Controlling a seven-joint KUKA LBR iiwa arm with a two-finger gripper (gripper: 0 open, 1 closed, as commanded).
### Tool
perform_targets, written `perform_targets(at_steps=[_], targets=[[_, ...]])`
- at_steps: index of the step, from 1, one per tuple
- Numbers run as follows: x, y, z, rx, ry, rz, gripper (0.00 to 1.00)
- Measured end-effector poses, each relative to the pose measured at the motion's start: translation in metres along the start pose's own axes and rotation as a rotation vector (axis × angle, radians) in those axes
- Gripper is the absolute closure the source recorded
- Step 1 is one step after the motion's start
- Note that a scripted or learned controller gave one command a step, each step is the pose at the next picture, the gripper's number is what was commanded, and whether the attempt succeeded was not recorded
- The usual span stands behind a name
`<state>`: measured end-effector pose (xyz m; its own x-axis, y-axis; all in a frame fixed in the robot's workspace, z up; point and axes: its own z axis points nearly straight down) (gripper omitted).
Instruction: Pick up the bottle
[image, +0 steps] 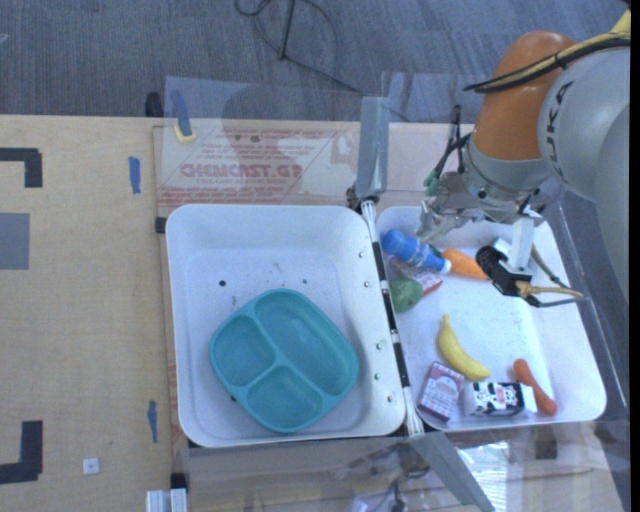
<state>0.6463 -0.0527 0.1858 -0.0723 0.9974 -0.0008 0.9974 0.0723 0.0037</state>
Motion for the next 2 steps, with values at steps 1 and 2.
perform_targets(at_steps=[1, 2], targets=[[0.056, 0.008, -0.093, 0.003, -0.001, 0.499, 1.0], [0.063, 0.007, -0.115, 0.003, 0.0, 1.446, 1.0]])
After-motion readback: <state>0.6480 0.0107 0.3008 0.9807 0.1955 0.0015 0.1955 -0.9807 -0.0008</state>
